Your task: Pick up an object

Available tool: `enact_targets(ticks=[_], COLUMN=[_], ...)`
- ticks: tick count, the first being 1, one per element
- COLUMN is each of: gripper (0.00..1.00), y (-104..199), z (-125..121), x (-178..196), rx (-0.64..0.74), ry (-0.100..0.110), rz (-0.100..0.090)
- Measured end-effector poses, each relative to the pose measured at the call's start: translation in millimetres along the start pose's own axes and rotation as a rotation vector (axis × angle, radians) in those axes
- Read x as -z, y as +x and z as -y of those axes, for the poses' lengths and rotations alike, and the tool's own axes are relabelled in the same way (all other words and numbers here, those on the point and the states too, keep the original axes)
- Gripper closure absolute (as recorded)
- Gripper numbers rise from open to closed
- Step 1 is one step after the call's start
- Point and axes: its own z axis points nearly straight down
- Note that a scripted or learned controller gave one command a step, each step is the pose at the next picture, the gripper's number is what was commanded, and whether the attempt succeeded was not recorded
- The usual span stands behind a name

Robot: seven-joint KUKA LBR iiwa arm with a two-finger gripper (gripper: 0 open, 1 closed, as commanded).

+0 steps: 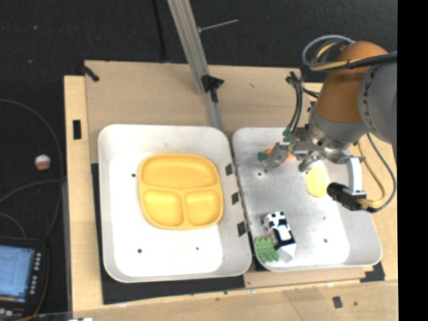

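1. My grey arm with the orange band [348, 89] reaches in from the right, over the right shallow white bin [334, 246].
2. My pincer [289, 154] hangs low over that bin's upper left part, and I cannot tell how it stands.
3. A small orange and green piece [275, 152] shows just at its tip; whether I grip it, I cannot tell.
4. A pale yellow rounded object [315, 181] lies just beside my wrist.
5. A black-and-white toy [279, 228] and a green block [266, 248] sit touching near the bin's lower left corner.
6. A yellow plastic divided tray [180, 190] rests in the left white bin [120, 246].
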Motion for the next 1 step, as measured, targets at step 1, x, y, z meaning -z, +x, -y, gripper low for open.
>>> enact_targets(ticks=[1], gripper=[0.00], y=[0.0], z=[-2.8], x=[-62.8], rx=[-0.001], ry=[-0.001], rz=[0.000])
